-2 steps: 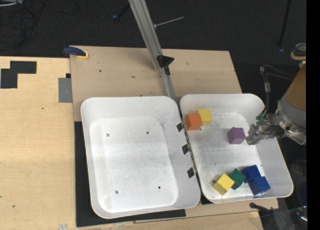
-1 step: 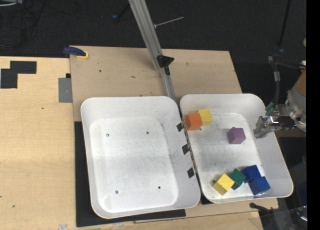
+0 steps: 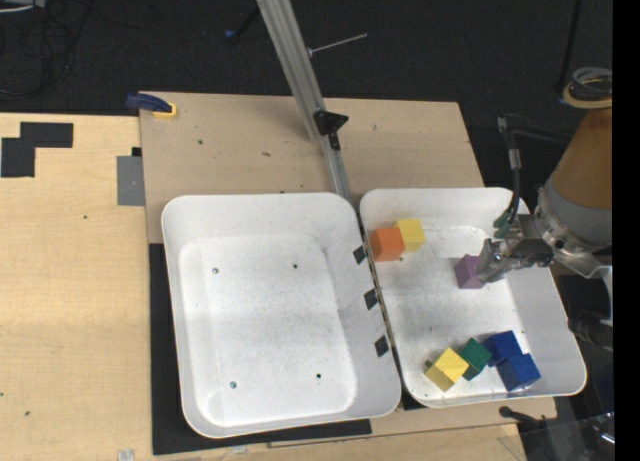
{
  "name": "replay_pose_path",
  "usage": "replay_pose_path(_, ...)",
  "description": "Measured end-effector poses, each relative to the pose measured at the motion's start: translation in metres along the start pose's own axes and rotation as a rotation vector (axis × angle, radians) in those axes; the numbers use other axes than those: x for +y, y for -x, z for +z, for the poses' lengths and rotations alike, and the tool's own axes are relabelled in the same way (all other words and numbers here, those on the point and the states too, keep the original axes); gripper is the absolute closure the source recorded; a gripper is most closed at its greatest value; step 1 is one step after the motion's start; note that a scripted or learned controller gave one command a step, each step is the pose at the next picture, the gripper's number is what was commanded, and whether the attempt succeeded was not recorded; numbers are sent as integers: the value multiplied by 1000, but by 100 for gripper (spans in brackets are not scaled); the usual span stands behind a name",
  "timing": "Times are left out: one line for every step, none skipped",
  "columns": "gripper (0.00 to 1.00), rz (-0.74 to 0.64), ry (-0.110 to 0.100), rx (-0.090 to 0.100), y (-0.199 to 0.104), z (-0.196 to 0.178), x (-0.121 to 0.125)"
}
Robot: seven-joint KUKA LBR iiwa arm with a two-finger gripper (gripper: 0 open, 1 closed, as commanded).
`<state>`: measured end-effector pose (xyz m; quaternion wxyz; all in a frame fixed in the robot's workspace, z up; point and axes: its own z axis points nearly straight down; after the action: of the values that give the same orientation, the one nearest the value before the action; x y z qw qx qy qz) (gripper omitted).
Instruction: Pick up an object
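So the gripper is down in the right bin, near its right edge, coming in from the right side. It's right up against a purple block, touching it or close to it, but honestly I can't tell if the block is actually between the fingers, or how wide they're set. Too blurry there.

Rest of that bin: an orange block and a yellow block sit touching each other near the bin's far-left corner. Down by the near edge there's a little cluster of another yellow cube, a green one and two blue ones, all bunched together.

Left bin sits just beside it on the worktop.
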<state>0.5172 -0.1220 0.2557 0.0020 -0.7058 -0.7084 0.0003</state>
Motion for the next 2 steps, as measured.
replay_pose_path(100, 0, -1, 1, -52, 17, -3)
replay_pose_path(100, -1, -2, 1, -108, 29, -3)
